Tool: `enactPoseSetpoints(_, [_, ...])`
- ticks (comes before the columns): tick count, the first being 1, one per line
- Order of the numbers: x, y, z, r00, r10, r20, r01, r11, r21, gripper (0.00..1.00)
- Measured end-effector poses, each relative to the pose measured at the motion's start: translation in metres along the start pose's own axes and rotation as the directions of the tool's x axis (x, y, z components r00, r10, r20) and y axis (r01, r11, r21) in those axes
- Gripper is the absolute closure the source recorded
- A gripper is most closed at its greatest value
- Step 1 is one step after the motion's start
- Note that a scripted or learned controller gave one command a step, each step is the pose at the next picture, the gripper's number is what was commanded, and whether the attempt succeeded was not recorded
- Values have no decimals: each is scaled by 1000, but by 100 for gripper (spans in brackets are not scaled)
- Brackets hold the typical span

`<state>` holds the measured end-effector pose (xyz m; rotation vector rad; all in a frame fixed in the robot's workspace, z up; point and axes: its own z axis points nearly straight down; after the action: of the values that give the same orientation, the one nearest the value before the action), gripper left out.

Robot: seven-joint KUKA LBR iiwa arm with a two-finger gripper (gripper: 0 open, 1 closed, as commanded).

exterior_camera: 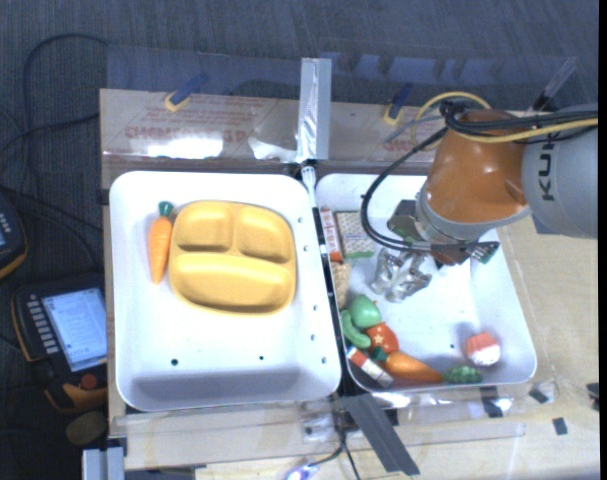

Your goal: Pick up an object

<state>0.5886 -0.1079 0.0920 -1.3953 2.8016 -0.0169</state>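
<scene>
My gripper (401,276) hangs over the middle of the right bin (503,298), below the orange wrist band, open with nothing between its fingers. Just below and left of it lie a green toy vegetable (361,314) and a red strawberry-like toy (381,337). An orange toy carrot (413,368) rests along the bin's front wall. A red and white piece (482,347) and a small green piece (463,374) sit at the front right. A patterned flat pack (347,236) lies at the bin's left side.
The left bin (213,368) holds a yellow divided tray (233,256) and an orange carrot (160,244) beside it on the left. Black cables loop from the arm over the right bin's back. Devices sit off the bench at the far left.
</scene>
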Motion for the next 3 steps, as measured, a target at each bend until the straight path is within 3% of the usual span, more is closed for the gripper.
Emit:
enactPoseSetpoints(1, [28, -33, 1, 924, 382, 3, -382, 924, -6, 100])
enactPoseSetpoints(2, [-14, -39, -103, 868, 497, -6, -497, 868, -10, 100])
enactPoseSetpoints(3, [-2, -61, -92, 827, 561, -8, -561, 827, -10, 100])
